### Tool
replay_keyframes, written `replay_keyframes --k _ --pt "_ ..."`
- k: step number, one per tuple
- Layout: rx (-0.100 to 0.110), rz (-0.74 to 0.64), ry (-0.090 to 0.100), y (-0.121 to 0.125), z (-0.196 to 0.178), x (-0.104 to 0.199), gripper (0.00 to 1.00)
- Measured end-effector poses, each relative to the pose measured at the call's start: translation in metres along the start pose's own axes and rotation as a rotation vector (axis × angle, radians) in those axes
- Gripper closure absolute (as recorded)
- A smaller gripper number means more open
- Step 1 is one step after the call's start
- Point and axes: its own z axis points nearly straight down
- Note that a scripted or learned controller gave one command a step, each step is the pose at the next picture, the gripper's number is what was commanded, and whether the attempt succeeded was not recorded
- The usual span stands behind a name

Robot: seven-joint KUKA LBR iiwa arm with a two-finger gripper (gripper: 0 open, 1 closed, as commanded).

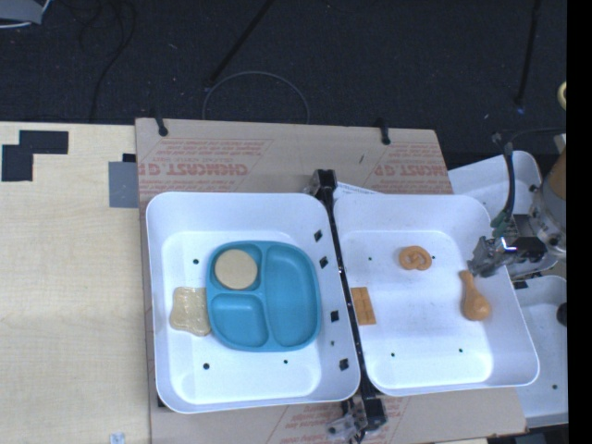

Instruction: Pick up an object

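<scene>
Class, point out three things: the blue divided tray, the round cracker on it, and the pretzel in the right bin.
blue tray (282,308), camera view, its large right compartment.
round cracker (235,269), camera view, its middle.
pretzel (415,259), camera view, its middle.

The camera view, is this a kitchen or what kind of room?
Probably a robot lab, not a kitchen. Two white bins sit side by side on a bench, holding pretend food such as a toy drumstick and a blue divided plate. The arm's pincer reaches in from the right.
</scene>
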Motion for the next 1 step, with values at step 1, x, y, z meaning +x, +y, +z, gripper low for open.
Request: replay_keyframes --k 1 --pt "0.007 -0.002 0.003 0.0015 -0.0022 0.0477 1.00"
